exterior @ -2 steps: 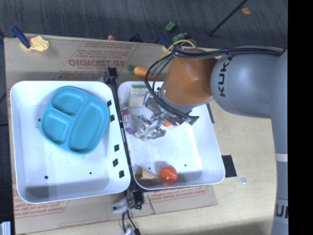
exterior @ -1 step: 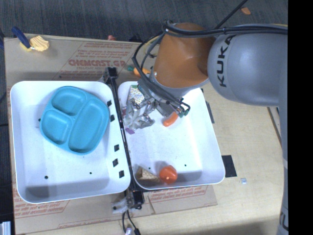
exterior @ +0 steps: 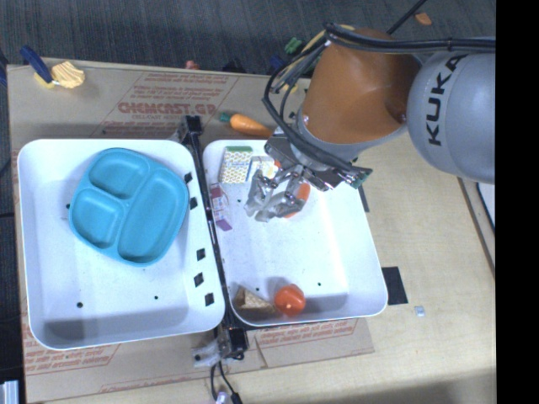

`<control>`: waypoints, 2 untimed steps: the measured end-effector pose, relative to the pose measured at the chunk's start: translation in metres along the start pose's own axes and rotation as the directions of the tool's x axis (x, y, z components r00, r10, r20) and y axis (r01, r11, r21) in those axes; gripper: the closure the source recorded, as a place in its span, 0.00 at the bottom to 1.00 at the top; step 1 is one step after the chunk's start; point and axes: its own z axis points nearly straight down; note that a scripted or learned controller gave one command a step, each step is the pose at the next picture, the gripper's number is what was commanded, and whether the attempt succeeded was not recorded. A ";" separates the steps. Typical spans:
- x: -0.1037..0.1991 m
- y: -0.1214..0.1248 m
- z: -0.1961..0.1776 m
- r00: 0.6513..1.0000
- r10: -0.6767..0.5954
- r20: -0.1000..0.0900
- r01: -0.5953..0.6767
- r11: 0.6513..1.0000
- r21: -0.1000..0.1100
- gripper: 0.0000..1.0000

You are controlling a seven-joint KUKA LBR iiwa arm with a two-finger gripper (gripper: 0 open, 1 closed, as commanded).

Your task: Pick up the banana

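A blue divided plate (exterior: 128, 204) fills the left bin (exterior: 50, 310). At centre frame, the fingers (exterior: 259, 199) hang low in the right bin (exterior: 337, 259); whether they are spread or pinching, and where the banana lies, I cannot tell.

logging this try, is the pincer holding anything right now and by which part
Cannot be told: the pincer sits low in the right bin over something orange, and the view does not resolve any object in its grip.

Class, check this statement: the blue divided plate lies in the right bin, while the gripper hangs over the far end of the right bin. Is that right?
Not quite. The camera view shows the blue divided plate lying in the left bin, not the right one. The rest stands: the gripper hangs over the far end of the right bin.
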 end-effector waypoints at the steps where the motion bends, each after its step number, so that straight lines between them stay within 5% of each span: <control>1: -0.063 0.071 0.041 0.994 0.107 -0.002 -0.107 0.994 -0.003 1.00; 2: -0.177 0.101 0.037 0.994 -0.109 0.001 0.109 0.994 -0.002 1.00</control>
